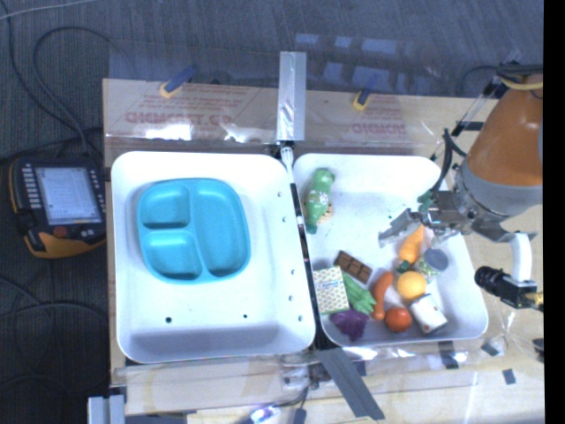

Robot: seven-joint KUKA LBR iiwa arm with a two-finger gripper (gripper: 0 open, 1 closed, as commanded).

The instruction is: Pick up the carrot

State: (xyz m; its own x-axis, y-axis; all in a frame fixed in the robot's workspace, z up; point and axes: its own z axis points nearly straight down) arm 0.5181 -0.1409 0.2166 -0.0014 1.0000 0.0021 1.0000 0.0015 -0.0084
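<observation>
At the near edge of the right bin [459,329] lie a purple piece [350,324], a red tomato [398,319] and a white cylinder [430,314], close together in a row. Just beyond them, a pale patterned packet [329,290] leans against the bin's left wall. To its right are a green leafy piece [360,295] and a long red-orange piece [381,291], which touch each other. A round orange fruit [411,283] sits to the right of these, just far of the tomato. A brown chocolate bar [353,266] lies flat a little farther in, next to the packet's far corner.

The carrot [409,247] is right of the bin's centre, just far of the orange fruit and tilted, with its upper end under the tool [415,230]. The tool hangs directly over it, coming in from the right on the grey arm with its orange band [516,140]. I cannot tell whether the tool is released or clenched, or whether it has the carrot.

Farther back on the left side of this bin, a green bottle [318,196] lies well apart from the pile.

The left bin [150,334] holds a blue divided plate [192,228]. Both bins rest on the desk [221,109]. A control pendant [57,206] sits on the floor to the left.
</observation>
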